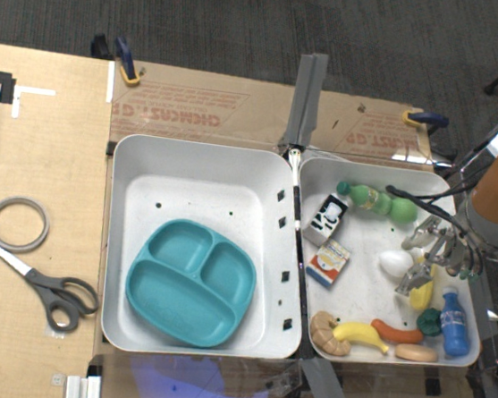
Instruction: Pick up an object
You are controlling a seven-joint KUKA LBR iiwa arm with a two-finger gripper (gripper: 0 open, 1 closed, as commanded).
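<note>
1. The small yellow toy piece (420,295) is my guess at the target, since it lies nearest the gripper; it sits at the right of the right-hand white bin (374,173), just below the metal wrist parts.
2. The two-finger gripper (429,259) hangs over the right middle of that bin. I cannot tell how its fingers stand; they blur into cables and brackets.
3. The relation that counts: the yellow piece lies just below and slightly right of the gripper in the frame, with a white egg-shaped object (394,262) just to the gripper's left. A short drop toward the lower edge of the frame would likely meet the yellow piece.
4. Its long axis seems to run roughly up and down the frame, though part is covered.
5. Crowding is the risk: a blue bottle (453,322) and a dark green lump (429,321) lie near it.
6. The left white bin (191,155) holds a teal divided plate (191,282).
</note>
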